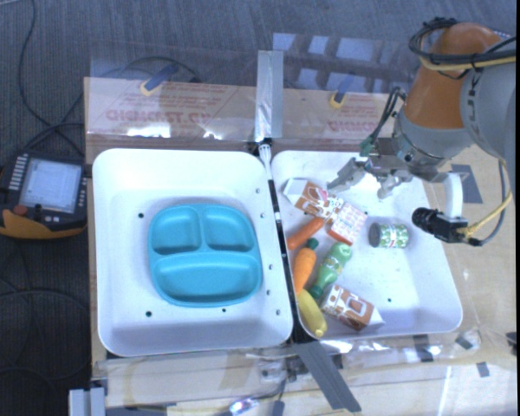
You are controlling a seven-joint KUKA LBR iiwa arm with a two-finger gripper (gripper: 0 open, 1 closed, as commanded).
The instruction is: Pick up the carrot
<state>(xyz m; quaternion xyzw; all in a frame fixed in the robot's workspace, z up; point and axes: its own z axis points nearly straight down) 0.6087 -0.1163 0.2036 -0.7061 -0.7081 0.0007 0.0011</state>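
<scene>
I see the gripper (369,175) released, holding nothing, near the far edge of the right bin (433,310). The carrot (305,231) lies against the bin's left wall, touching a box (318,201). I'd descend straddling its width, clear of the wall.

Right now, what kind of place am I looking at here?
Probably a robotics lab bench for pick-and-place trials. Two white bins sit side by side, one with a blue divided plate, the other with toy food such as a carrot. A teach pendant lies beside them.
</scene>
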